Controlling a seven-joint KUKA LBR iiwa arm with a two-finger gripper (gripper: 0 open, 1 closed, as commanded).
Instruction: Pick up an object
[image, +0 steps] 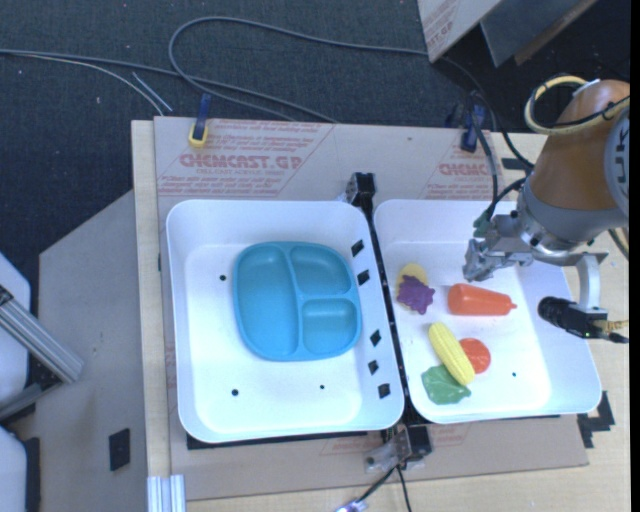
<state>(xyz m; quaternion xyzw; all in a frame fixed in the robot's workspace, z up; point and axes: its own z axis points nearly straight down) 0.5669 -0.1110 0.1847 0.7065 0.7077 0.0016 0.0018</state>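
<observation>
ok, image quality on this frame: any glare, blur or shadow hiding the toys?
Camera view: lighting even, soft shadows only. The white right bin runs bright but keeps its detail. The carrot, corn and blue tray read sharp. The gripper is slightly soft, its fingertips hard to resolve. Mild wide-angle bowing shows at the bench edges.

Setting: robotics lab test cell. Evidence: KUKA arm (575, 165) reaching over two white bins (190, 330) fixed side by side on a plywood tabletop (150, 300) with printed board (240, 160) clamped beneath; loose cables (230, 35) across dark carpet floor (60, 120); plastic toy food (455, 345) and a blue divided tray (297, 300) as test objects.
</observation>
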